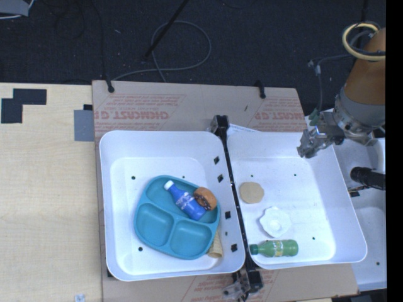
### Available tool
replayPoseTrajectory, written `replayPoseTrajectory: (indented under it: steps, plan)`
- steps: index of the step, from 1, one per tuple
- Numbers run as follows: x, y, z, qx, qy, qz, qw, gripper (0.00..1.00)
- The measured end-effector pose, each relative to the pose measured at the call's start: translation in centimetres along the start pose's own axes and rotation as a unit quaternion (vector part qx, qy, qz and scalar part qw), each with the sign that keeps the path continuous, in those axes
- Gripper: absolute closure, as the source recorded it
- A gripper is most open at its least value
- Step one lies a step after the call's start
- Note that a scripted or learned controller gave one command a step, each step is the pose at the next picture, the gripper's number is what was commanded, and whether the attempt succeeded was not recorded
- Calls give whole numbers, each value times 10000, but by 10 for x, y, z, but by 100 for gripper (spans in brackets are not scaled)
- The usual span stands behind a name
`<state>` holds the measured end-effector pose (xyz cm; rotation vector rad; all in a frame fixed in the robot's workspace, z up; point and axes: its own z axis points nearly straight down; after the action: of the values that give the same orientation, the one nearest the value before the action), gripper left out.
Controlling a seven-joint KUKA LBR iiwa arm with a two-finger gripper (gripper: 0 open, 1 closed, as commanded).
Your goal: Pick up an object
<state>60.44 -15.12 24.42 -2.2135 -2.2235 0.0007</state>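
The right bin [327, 187] holds a tan round cookie-like disc [252, 192], a white crumpled lid-like piece [276, 221] and a green bottle [275, 248] lying on its side near the front wall. In the left bin [119, 162] a blue divided tray [165, 228] carries a blue bottle with a white cap [184, 199] and a brown doughnut-like item [205, 199]. My gripper [308, 145] hangs over the right bin's far right corner, well apart from all the objects, with nothing seen between its fingers.
A black divider [230, 194] runs between the two bins. A tan cone-like piece [215, 249] pokes out beneath the tray's front right edge. Cardboard [189, 109] lies behind the bins. A black knob [368, 177] sticks out at the right.
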Motion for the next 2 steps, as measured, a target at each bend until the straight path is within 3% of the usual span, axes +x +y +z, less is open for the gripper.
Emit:
replayPoseTrajectory:
  steps: [2]
  plan:
    - [104,11,5,-2,-2,1,10000,100]
